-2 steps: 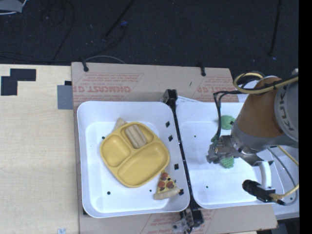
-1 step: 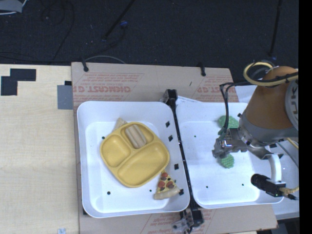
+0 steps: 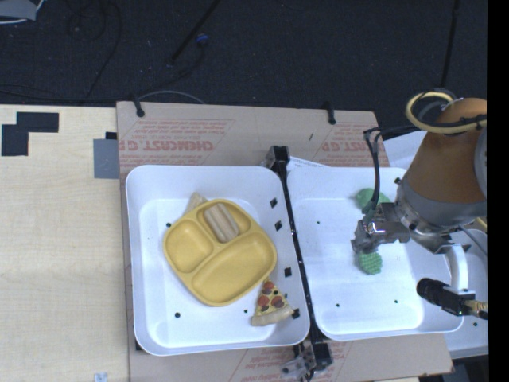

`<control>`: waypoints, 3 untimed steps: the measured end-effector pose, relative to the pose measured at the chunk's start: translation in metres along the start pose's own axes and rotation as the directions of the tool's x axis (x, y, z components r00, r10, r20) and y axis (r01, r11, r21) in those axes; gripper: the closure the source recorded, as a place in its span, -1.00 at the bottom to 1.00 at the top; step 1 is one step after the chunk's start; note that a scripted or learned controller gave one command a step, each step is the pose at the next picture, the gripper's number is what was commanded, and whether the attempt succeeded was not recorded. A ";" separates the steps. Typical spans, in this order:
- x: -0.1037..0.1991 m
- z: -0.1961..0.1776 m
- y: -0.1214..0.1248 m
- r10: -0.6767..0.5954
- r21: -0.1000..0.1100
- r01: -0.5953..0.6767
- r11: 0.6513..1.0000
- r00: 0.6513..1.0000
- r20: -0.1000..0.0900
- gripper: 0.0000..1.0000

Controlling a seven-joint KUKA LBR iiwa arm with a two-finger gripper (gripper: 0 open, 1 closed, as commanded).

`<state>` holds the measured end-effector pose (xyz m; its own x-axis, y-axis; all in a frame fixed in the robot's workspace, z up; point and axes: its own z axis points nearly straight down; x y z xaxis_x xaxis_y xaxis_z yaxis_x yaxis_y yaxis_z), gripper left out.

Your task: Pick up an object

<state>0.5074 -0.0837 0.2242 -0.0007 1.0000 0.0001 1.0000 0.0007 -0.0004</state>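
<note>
A bumpy green lump [image 3: 371, 263] lies just beside the claw [image 3: 369, 243] (clenched or released, I cannot tell).

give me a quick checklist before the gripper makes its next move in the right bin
1. Gripper lined up on a target: ok, it sits just above the green lump in the right bin.
2. Lump actually gripped: cannot tell from this angle.
3. Room around the lump: ok, the second green piece lies apart, nearer the far wall.
4. Lump away from the bin walls: ok, bare floor shows on its near side and to its left.
5. Other things out of the way: ok, the plate and pizza slice lie in the left bin.
</note>
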 end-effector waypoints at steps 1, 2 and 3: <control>0.057 -0.008 0.008 -0.005 0.002 0.005 1.000 1.000 -0.002 1.00; 0.114 0.002 0.007 -0.004 0.006 0.004 1.000 1.000 -0.002 1.00; 0.159 0.003 0.019 -0.004 0.003 0.004 1.000 1.000 -0.001 1.00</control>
